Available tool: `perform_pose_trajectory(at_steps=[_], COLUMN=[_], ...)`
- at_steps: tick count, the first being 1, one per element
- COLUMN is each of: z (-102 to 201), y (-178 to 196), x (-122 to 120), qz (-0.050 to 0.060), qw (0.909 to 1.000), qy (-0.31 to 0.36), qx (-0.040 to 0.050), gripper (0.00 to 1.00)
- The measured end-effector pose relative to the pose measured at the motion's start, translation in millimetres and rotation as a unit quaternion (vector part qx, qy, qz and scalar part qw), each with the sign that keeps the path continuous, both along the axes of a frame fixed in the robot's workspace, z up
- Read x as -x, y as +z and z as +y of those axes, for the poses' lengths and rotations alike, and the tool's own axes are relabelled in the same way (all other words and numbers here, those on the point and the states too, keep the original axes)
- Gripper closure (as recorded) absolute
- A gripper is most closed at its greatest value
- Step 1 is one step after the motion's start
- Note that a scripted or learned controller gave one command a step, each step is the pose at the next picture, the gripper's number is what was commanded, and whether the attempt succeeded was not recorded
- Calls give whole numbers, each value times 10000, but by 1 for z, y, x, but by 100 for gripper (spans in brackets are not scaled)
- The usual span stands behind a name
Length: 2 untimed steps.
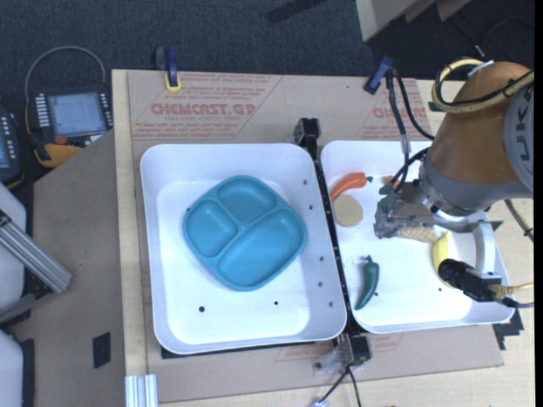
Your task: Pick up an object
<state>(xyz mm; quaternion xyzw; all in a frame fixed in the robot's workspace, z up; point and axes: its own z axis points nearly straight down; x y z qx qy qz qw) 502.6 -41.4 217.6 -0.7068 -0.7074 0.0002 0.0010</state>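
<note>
The right bin holds an orange carrot near its far left corner, a tan round disc just below it, a green pepper toward the front, and a yellow banana partly under the arm. My gripper hangs low over the middle of this bin, just right of the tan disc and left of the banana. The arm's orange band and wrist hide much of what lies under it.
The left bin carries a blue divided plate. A black clamp sits at the bins' far joint. A pendant lies off the bench at the far left. Cables run along the right bin's right side.
</note>
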Motion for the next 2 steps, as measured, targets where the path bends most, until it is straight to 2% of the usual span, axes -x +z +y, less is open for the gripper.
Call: perform_pose_trajectory(at_steps=[1,2], z=[61,118], y=[8,14], x=[-8,-29], qz=[-19,-24], qw=[10000,10000], qy=[31,33], qx=[0,-4], gripper=[100,100])
